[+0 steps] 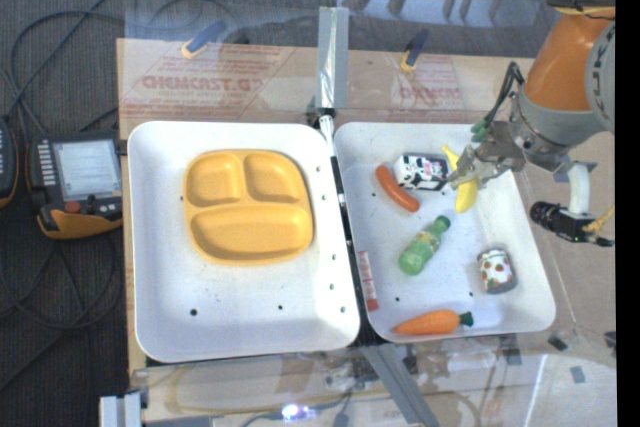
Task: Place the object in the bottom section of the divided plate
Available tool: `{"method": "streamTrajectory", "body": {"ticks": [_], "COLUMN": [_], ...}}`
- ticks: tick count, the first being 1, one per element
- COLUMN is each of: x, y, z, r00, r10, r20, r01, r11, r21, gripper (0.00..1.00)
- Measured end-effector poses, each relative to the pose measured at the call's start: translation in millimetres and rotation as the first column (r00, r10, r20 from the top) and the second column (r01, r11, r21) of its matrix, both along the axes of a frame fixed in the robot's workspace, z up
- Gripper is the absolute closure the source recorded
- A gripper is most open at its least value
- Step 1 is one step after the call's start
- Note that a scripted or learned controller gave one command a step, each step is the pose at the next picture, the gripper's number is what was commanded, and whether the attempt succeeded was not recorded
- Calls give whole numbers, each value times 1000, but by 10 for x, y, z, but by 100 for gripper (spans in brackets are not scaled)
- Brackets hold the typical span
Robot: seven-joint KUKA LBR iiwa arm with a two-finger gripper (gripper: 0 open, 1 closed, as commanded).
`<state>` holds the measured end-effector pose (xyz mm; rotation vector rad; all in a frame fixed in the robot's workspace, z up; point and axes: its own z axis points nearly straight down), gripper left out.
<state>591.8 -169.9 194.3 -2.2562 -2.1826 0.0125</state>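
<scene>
Grey metal, the claw (468, 173) hung low over the upper right corner of the right-hand shallow white bin (535, 310), right at a small yellow banana-shaped toy (463, 195); whether it was clenched or released I could not tell from where I stood. Nothing looked lifted yet.

Just beside it lay a black-and-white cow-patterned carton (421, 171), and touching that, a red-orange sausage-like toy (397, 188). Further down sat a green plastic bottle (423, 246), a small white cup with red and green marks (495, 270), and an orange toy carrot with a green top (432, 322). That made six objects, one of each, all in the right bin.

Across the divider, the left-hand white bin (160, 315) held one yellow divided plate (248, 205) with three sections, two small above and one wide below. Its bottom section had nothing in it, so by my reckoning the job had barely started: picking, carrying over and setting down all remained.
</scene>
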Motion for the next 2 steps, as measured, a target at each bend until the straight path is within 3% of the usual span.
{"method": "streamTrajectory", "body": {"ticks": [1,2], "x": [295,296], "y": [580,579], "z": [-186,-185], "r00": [998,998], "r10": [-62,-62], "r20": [1,1], "r01": [62,62], "r11": [998,998], "r21": [3,2], "gripper": [100,0]}}
